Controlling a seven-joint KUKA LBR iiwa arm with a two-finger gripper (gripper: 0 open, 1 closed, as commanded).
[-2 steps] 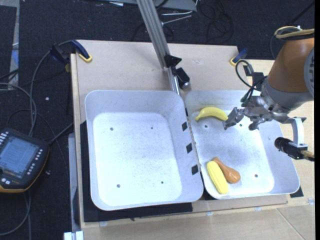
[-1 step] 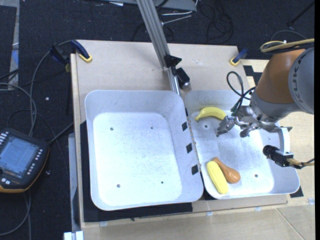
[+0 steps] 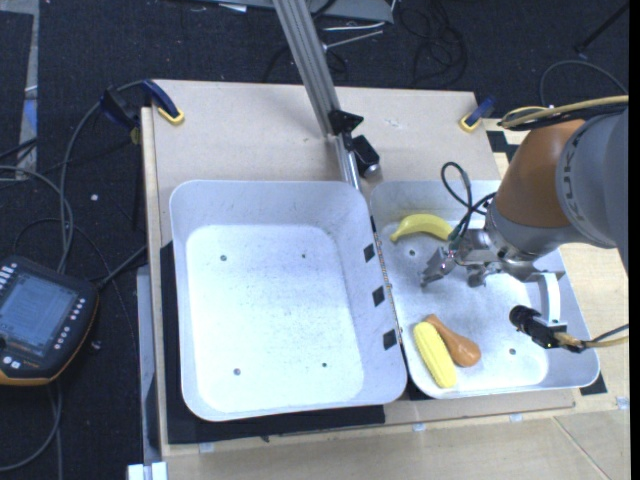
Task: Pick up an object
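Observation:
Three objects lie in the right bin (image 3: 560,368). A yellow banana (image 3: 422,227) rests near its far left corner. A yellow corn cob (image 3: 434,355) lies near the front edge, and an orange pear-shaped piece (image 3: 457,344) touches its right side. My gripper (image 3: 455,271) hangs over the middle of this bin, just below the banana and above the corn. Its fingers are open, and nothing sits between them.
The left bin (image 3: 190,208) stands beside the right one, and their inner walls meet in the middle. A slanted metal pole (image 3: 312,58) rises from the back edge between the bins. A black cable loops off the wrist (image 3: 455,183). A pendant (image 3: 35,313) sits far left.

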